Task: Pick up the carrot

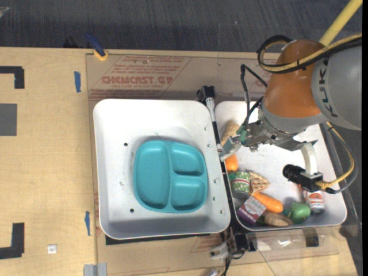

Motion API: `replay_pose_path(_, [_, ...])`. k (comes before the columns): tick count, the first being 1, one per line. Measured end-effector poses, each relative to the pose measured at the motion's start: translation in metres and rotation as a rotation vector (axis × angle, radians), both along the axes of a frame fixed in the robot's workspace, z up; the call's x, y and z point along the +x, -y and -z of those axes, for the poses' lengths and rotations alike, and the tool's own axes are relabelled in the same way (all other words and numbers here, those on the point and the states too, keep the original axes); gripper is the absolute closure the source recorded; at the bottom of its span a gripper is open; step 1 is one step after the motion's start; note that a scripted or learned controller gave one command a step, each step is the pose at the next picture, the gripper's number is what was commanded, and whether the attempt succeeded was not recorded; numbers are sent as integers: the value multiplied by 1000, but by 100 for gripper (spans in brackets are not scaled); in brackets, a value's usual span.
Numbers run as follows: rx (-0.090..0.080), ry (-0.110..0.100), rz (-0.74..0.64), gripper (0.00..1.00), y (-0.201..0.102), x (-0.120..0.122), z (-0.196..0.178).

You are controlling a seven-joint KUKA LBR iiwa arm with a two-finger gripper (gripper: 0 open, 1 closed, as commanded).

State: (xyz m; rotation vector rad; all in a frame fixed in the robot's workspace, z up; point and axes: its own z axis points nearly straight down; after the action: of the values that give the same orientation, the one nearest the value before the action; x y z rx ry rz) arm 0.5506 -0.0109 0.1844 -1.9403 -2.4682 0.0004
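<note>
The carrot [268, 202] is an orange tapered piece lying near the front of the right bin [333, 171], among other toy foods. My gripper [231, 146] hangs over the left side of that bin, close to the wall shared with the left bin. It is well up and to the left of the carrot, apart from it. A small round orange item [231, 164] sits just below the gripper. The grey and orange wrist [290, 94] covers the back of the right bin.
The left bin [115, 125] holds a teal divided plate [171, 176]. Around the carrot lie a green pepper [299, 211], a small can [315, 202], a purple packet [250, 210], a green-labelled packet [240, 183] and a beige piece [230, 130].
</note>
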Motion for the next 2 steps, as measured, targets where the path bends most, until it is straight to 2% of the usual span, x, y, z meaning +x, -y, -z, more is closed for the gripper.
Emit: replay_pose_path(2, [0, 0, 0, 0, 0, 0, 0])
